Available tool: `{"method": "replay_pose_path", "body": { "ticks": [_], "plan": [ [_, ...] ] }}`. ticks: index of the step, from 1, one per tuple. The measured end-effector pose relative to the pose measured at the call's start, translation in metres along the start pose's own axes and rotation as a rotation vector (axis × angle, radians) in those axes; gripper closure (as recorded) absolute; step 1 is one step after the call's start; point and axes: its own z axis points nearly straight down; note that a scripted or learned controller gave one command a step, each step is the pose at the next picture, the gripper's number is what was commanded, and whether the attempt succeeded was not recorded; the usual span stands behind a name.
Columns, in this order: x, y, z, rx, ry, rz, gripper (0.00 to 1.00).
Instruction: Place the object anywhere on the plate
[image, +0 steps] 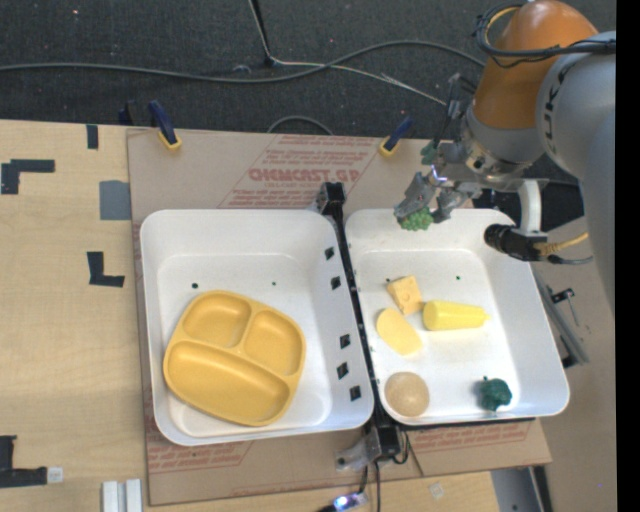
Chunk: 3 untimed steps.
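A yellow divided plate (235, 356) lies in the left bin (160, 250). My gripper (424, 203) hangs over the far edge of the right bin (530, 300), near its back left corner. Its fingers are shut on a small green leafy piece (415, 218), which is held above the bin floor. The plate sits well to the left of the gripper and nearer the front, across the divider between the bins.
On the right bin's floor lie a cheese wedge (405, 294), a pale yellow oval (399, 332), a yellow corn-like piece (454, 316), a tan round piece (407, 393) and a second green piece (493, 393). Clamps (163, 128) and cables sit behind the bins.
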Motion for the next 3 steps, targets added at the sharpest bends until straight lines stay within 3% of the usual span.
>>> {"method": "replay_pose_path", "body": {
  "ticks": [3],
  "plan": [
    [0.171,-0.018,0.004,-0.001,0.001,-0.002,1.0]
  ]
}}
